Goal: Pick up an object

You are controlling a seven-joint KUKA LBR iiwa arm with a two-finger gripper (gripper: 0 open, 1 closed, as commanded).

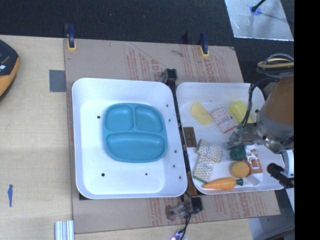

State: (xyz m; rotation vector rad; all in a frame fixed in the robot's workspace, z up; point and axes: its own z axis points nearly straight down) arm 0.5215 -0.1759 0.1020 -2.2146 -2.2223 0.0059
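The right bin [186, 134] holds several small items. A pale yellow oblong piece [201, 113] lies at the back left, with a yellow piece [237, 110] at the back right. Between them is a red-and-white packet [223, 119]. Two patterned sachets [209, 152] lie toward the middle. An orange ball [240, 169] and a carrot [219, 184] are at the front. My gripper [240, 139] hangs low over the bin's right half. It is directly above a dark green item [238, 153], which it partly hides.
The left bin [85, 134] bears a blue divided plate [134, 132]. A black clamp [169, 76] sits at the back between the bins, and another clamp [182, 209] at the front. An orange-and-white label card [254, 162] lies by the ball.
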